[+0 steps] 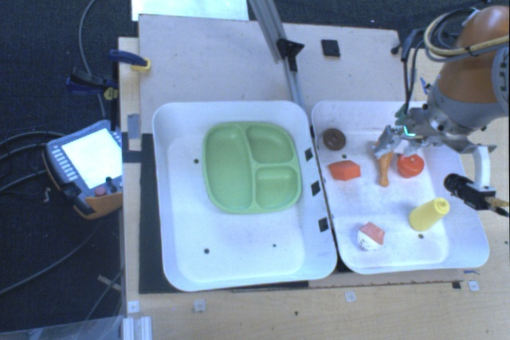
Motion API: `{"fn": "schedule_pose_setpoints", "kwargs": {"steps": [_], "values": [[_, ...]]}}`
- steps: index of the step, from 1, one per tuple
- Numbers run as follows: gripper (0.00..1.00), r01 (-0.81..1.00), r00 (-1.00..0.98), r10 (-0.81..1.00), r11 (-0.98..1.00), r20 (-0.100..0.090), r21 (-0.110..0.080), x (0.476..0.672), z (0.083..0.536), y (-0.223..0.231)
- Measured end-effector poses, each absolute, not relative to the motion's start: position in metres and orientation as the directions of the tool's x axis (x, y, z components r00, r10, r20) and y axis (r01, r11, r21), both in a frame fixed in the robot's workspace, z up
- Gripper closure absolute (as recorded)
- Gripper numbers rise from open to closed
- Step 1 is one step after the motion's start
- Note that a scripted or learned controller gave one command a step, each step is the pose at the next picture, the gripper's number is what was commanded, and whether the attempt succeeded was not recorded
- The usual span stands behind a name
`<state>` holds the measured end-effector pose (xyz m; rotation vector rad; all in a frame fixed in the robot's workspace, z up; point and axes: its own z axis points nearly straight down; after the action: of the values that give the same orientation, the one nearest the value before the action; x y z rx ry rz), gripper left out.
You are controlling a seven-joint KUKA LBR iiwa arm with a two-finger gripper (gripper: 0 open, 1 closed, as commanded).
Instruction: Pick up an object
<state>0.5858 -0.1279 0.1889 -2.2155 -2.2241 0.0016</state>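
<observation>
Grey metal makes up the gripper (pixel 393 144), which hangs low over the right bin (pixel 470 251), right by the top of a thin orange stick (pixel 386 169). I cannot tell how the gripper is set, or if it has hold of anything; the stick looks like it lies on the bin floor. A red ball (pixel 411 166) sits just beside the stick. A red block (pixel 344 170) lies to its left, and a brown disc (pixel 333 139) rests near that. A yellow bottle (pixel 429 214) and a small red and white toy (pixel 370 235) lie closer to the front. The left bin (pixel 183 251) has a green tray (pixel 252 166) in it (three little parts). The pick looks only begun: the arm is down by the things, but nothing looks lifted yet. Grabbing and lifting are left.
</observation>
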Motion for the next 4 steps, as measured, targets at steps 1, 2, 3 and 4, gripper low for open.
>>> {"fn": "schedule_pose_setpoints", "kwargs": {"steps": [1,2,3,4], "values": [[0.00,1.000,-0.004,1.000,0.004,0.000,0.001,0.587,0.191,-0.128],[0.00,1.000,-0.007,1.000,0.007,0.000,-0.001,0.590,0.137,-0.118],[0.00,1.000,-0.003,1.000,0.003,0.001,0.000,0.590,0.105,-0.118],[1.00,1.000,-0.002,1.000,0.002,0.000,0.006,0.592,0.116,-0.118]]}}
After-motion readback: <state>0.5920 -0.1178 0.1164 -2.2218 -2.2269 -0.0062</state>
